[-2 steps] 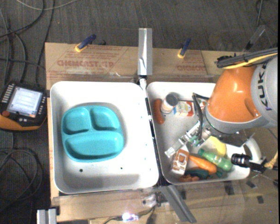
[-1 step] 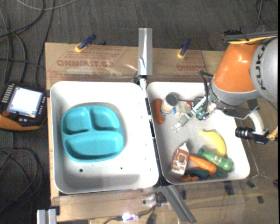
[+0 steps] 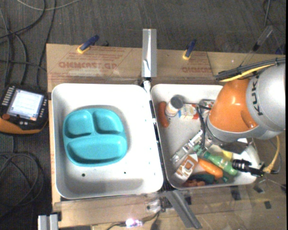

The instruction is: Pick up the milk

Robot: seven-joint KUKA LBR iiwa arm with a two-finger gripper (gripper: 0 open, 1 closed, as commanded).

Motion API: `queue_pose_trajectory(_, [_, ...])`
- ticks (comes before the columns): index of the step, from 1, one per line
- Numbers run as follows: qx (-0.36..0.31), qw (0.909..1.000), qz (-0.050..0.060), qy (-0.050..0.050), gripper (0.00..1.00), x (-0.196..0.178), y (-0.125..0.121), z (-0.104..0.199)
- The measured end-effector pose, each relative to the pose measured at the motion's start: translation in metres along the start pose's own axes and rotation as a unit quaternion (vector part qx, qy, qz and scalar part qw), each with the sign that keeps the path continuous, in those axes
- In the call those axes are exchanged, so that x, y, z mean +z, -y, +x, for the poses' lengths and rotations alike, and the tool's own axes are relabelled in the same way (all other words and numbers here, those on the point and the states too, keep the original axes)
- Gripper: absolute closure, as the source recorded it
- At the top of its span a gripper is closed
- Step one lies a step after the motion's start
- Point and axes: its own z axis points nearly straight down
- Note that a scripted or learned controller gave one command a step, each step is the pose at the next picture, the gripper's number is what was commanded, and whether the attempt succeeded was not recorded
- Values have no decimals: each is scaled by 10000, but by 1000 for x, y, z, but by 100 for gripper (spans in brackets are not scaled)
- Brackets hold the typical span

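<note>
Milk (image 3: 187,112): probably the small white carton with blue and orange print, at the back of the right bin (image 3: 159,143), beside a grey-capped bottle (image 3: 173,105) and a sausage (image 3: 162,115). Toward the front, carrot (image 3: 211,167), green bottle (image 3: 222,160) and box (image 3: 186,167), crowded beneath the arm (image 3: 249,104) marked KUKA. Gripper (image 3: 186,150) low among them, spread or closed impossible to tell.

Arm (image 3: 252,107) hiding right bin's (image 3: 159,128) far side, pile of items (image 3: 209,169) partly covered, too jumbled to name
</note>
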Motion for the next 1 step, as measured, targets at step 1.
queue_pose_trajectory(1, [7, 10000, -16, 7, 100, -10, -1, -1])
